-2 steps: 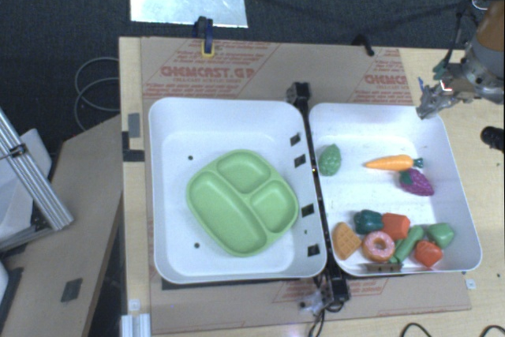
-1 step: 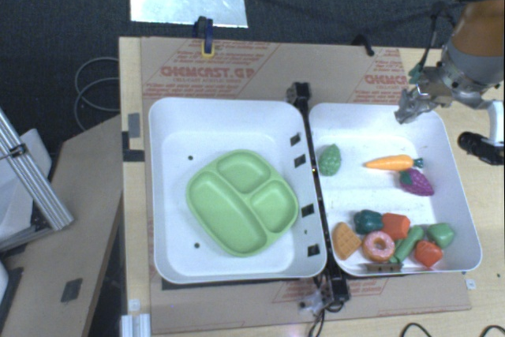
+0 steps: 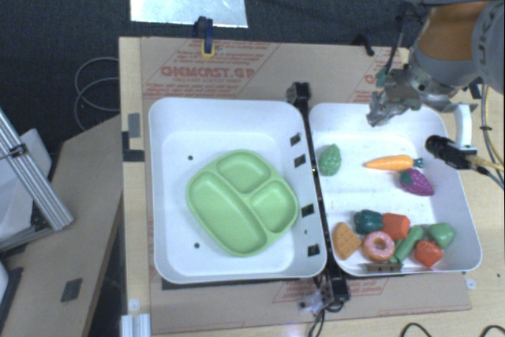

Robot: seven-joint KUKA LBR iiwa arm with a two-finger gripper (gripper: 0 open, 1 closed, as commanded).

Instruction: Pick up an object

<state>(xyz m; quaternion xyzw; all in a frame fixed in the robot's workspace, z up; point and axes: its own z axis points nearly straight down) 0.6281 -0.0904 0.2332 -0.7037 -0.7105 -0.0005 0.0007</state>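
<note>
My gripper (image 3: 380, 115) hangs over the back edge of the right bin (image 3: 355, 126), above bare white floor, with nothing visible between its fingers. Below it in the right bin lie an orange carrot (image 3: 389, 163), a purple grape bunch (image 3: 416, 182) and a green leafy vegetable (image 3: 328, 159). Toward the front of the bin sits a cluster: a pink doughnut (image 3: 379, 246), an orange piece (image 3: 345, 239), a dark green piece (image 3: 367, 220), a red piece (image 3: 396, 225) and other green and red toys (image 3: 432, 242).
The left bin (image 3: 170, 170) holds a light green divided plate (image 3: 241, 202). Black clips (image 3: 301, 95) run along the seam between the bins. A blue clamp (image 3: 205, 34) stands at the back of the cardboard-covered bench. A black fitting (image 3: 443, 148) juts in at the right bin's right side.
</note>
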